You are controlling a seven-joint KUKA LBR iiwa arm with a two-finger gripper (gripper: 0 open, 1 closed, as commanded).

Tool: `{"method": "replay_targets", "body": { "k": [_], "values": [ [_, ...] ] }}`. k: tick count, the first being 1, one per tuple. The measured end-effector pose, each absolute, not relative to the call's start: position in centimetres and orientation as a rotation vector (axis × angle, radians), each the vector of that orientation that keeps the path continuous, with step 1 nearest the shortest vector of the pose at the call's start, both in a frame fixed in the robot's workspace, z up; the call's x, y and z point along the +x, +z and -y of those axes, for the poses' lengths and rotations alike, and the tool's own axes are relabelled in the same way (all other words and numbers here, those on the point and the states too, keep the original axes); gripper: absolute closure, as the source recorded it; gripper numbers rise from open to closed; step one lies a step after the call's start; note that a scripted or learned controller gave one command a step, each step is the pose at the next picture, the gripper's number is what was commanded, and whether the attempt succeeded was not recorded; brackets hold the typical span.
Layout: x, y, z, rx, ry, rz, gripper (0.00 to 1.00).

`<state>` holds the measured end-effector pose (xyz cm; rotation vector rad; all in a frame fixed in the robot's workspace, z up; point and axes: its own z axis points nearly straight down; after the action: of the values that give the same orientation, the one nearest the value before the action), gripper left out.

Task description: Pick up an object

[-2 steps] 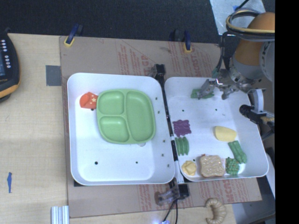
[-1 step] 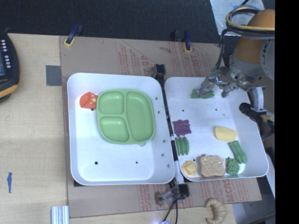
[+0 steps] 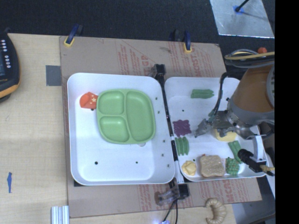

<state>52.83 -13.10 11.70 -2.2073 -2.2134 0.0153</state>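
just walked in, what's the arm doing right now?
The arm is reaching into the right bin from the right, its gripper low over the toy food there. It sits just right of the purple piece, with a yellow piece beside the wrist. Nothing is visibly between its fingers, so no pick is confirmed. The left bin holds the green divided plate and a red toy, untouched.

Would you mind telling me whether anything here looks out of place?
One tan curled item lies on the cardboard below the right bin, outside both bins. The other small items sit inside the bins.
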Motion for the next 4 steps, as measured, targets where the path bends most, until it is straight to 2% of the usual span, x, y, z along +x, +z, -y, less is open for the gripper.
{"method": "replay_targets", "body": {
  "k": [1, 2, 3, 4],
  "values": [
    [62.6, 13.6, 17.4, -2.22, -0.003, 2.233, 0.0],
    [65.7, 9.0, 21.3, -2.218, 0.002, 2.226, 0.0],
    [65.8, 14.7, 20.0, -2.218, -0.003, 2.23, 0.0],
    [65.8, 19.0, 14.3, -2.214, -0.005, 2.233, 0.0]
  ]
}}
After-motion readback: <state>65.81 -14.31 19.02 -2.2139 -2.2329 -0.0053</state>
